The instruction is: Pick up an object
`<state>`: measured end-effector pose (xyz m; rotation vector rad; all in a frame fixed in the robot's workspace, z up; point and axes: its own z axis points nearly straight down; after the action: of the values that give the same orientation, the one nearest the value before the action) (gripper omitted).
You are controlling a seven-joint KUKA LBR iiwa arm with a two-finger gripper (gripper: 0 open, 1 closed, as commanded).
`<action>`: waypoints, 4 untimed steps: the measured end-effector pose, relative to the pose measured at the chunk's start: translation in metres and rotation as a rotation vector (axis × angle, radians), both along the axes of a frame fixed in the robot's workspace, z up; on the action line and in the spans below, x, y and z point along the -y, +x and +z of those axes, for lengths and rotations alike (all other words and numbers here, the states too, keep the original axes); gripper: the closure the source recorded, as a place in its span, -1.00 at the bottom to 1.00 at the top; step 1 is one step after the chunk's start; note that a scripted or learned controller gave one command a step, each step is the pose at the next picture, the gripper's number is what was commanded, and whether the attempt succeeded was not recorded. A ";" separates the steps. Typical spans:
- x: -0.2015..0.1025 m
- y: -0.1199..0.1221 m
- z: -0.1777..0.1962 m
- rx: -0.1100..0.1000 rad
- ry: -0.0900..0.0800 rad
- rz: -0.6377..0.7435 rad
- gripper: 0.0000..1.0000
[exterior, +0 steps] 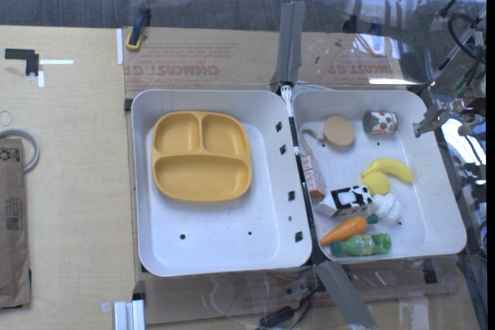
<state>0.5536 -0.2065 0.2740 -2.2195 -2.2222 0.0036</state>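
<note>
Currently tool (433, 120) at right bin (433, 243) far rim; open/closed unclear, touching nothing visible.

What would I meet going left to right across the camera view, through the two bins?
Yellow divided plate → milk carton → round wooden disc → patterned cup → gripper

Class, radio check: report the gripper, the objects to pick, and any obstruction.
Arm at right bin's far right edge, nothing held. Banana, carrot, green bottle lying untouched. Toys clustered tight. Yellow plate alone in left bin.
</note>
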 end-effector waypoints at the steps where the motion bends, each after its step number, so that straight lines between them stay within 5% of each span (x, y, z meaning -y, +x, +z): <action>1: -0.060 0.018 -0.111 0.000 0.001 0.319 -1.00; 2: -0.058 0.018 -0.102 0.002 0.000 0.316 1.00; 3: -0.088 0.022 -0.176 0.001 0.001 0.469 1.00; 4: -0.039 0.044 -0.172 0.004 -0.001 0.559 1.00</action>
<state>0.5972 -0.1670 0.1017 -1.5222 -2.7526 0.0005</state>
